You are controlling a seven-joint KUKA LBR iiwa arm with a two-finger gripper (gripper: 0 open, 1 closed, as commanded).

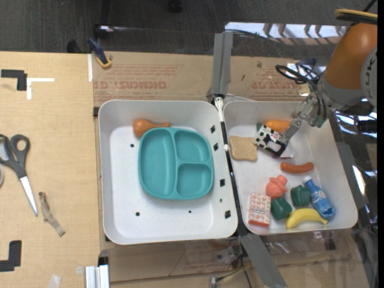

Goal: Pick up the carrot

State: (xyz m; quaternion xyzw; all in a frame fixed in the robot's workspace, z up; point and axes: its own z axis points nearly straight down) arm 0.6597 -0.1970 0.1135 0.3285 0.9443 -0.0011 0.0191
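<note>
1. My gripper (287, 138) sits low in the right bin (342, 161), beside a cow-patterned toy (267, 138); finger state indeterminable.
2. The carrot (278, 125) lies just behind, by the bin's far wall, ungrasped.

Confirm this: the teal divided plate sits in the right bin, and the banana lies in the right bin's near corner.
Wrong on one count. The camera view shows the teal divided plate in the left bin, not the right one. The banana does lie in the right bin's near corner.
</note>
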